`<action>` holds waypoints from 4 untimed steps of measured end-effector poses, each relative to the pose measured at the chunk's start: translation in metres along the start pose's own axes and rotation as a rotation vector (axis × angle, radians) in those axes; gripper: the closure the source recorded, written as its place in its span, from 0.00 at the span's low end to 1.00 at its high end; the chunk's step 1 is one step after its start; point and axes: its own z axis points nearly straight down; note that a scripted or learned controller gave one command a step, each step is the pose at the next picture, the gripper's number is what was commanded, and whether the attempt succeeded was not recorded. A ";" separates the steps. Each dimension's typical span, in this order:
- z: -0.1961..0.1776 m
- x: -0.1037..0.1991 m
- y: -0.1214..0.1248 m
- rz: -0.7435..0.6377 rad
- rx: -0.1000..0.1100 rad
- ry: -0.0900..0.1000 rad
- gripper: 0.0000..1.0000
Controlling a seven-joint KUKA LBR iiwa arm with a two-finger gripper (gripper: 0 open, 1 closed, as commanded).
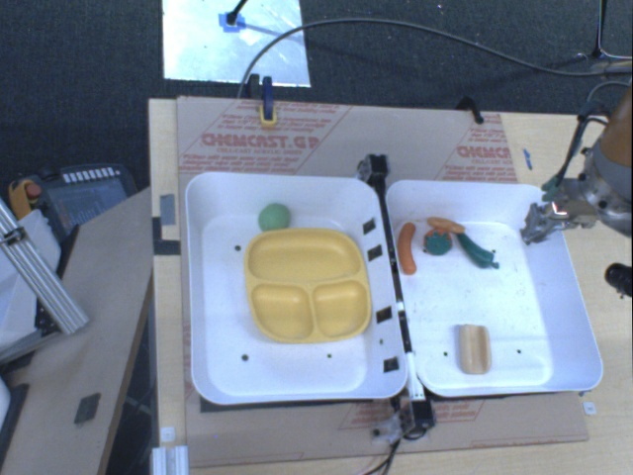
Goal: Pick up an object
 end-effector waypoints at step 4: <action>0.008 0.190 -0.063 -0.005 0.007 0.004 1.00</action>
